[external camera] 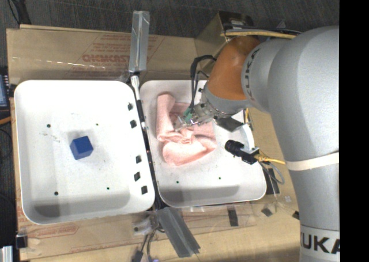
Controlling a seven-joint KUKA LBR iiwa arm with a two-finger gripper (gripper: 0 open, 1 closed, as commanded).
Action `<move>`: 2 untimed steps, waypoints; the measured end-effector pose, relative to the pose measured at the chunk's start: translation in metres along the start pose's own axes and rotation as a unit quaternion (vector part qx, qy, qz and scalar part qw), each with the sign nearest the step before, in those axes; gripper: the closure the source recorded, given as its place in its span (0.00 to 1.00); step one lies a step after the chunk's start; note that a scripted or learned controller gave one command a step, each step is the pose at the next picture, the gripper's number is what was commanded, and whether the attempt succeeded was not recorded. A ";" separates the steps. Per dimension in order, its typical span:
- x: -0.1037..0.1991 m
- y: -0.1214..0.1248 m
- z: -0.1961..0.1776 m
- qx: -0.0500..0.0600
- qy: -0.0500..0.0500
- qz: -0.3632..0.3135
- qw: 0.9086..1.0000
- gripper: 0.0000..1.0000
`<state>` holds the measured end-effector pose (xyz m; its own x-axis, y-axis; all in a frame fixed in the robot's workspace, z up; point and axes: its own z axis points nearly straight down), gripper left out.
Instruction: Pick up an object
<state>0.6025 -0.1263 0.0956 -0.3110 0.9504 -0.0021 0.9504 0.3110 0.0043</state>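
Observation:
A crumpled pink cloth lies in the right bin, bunched toward its left and middle. My gripper is down on the cloth's upper middle, its tip pressed among the folds. The grey arm with the orange band covers the bin's upper right part. A small blue cube sits alone in the left bin, left of its centre.
A divider with black clips runs between the two bins. Cardboard lies under and behind the bins. A grey metal bar stands at the back, above the divider.

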 end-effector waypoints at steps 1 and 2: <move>0.000 -0.001 0.001 0.001 0.000 0.000 1.000 0.00; 0.001 0.000 -0.009 0.002 0.001 -0.002 1.000 1.00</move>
<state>0.6020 -0.1254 0.1046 -0.3151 0.9491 0.0003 0.9491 0.3151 0.0006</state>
